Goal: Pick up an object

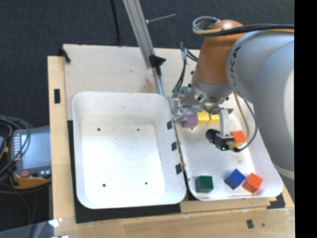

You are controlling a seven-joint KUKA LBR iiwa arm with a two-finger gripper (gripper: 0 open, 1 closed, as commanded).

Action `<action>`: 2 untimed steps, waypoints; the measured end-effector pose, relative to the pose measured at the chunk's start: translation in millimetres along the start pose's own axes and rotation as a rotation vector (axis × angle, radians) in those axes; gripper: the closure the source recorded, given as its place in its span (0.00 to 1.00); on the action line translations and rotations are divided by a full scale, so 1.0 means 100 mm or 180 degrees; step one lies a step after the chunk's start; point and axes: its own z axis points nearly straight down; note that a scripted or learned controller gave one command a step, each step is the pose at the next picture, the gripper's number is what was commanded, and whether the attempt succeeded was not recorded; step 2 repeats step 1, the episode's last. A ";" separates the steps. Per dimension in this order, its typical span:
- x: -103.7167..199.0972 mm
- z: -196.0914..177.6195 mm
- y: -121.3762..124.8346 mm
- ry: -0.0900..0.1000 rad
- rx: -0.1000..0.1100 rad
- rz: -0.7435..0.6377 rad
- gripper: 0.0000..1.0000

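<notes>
Green block [203, 183], blue block [235, 178] and orange block [253, 182] lie loose for picking. Tool [190, 114] hangs over the purple block [189, 121]; its state cannot be told.

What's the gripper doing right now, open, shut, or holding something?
Gripper: low in the right bin, over the purple block and yellow block; a grasp cannot be told.

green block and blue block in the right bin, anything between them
Nothing. In the camera view only bare white floor of the right bin lies between the green block and the blue block. The orange block sits past the blue one.
</notes>
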 end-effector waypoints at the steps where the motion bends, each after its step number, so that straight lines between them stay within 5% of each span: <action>1: 0.48 -0.12 0.07 0.0001 -0.0004 0.0000 1.00; 2: 0.48 -0.12 0.07 0.0001 -0.0004 0.0000 1.00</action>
